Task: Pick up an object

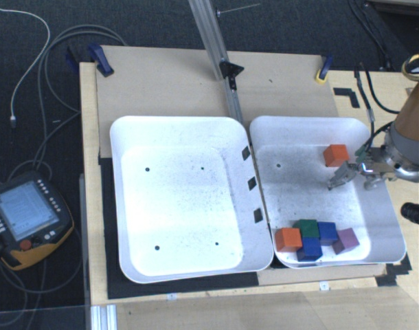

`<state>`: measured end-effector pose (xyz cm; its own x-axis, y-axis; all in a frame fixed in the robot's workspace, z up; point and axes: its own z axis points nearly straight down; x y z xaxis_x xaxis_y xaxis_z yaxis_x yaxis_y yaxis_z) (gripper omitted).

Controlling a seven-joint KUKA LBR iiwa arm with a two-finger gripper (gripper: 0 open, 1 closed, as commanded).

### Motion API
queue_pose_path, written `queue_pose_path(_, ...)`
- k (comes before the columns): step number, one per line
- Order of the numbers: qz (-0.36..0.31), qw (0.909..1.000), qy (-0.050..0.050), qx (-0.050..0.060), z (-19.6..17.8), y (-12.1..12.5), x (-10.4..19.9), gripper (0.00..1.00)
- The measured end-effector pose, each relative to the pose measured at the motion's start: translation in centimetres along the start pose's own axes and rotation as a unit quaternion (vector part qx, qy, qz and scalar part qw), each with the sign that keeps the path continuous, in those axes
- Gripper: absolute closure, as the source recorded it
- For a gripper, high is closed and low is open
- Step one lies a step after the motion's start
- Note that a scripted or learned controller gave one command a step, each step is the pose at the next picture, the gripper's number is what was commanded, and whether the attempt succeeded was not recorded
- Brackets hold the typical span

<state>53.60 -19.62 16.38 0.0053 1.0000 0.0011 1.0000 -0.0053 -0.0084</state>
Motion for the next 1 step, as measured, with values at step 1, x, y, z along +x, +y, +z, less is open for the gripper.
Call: queue_pose_path(1, -0.004, 1.0000, -0.001, -0.005, 6.75, 5.77, -2.02, 0.00)
